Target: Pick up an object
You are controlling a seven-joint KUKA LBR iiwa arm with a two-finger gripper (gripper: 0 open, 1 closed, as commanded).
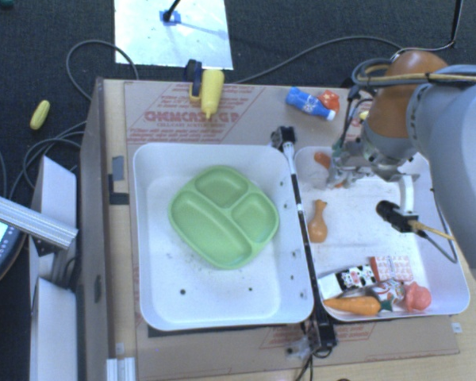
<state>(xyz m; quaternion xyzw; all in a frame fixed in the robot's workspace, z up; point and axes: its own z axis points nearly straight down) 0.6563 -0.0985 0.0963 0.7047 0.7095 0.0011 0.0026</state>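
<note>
My gripper (338, 176) hangs low over the far left corner of the right bin (452, 280), and the grey arm comes in from the right above it. A small orange piece (323, 159) lies just left of the gripper, close to it. An orange pin-shaped toy (318, 221) rests nearer, by the bin's left wall. At the bin's front lie a black-and-white box (355, 278), an orange carrot (357, 305), a red-and-white pack (390, 267) and a pink toy (417, 296). I see nothing between the fingers.
The left bin (166, 296) holds a green divided plate (224, 216). On the cardboard behind the bins lie a yellow bottle (211, 90) and a blue-and-white tube (309, 103). A black divider bar (300, 213) runs between the bins.
</note>
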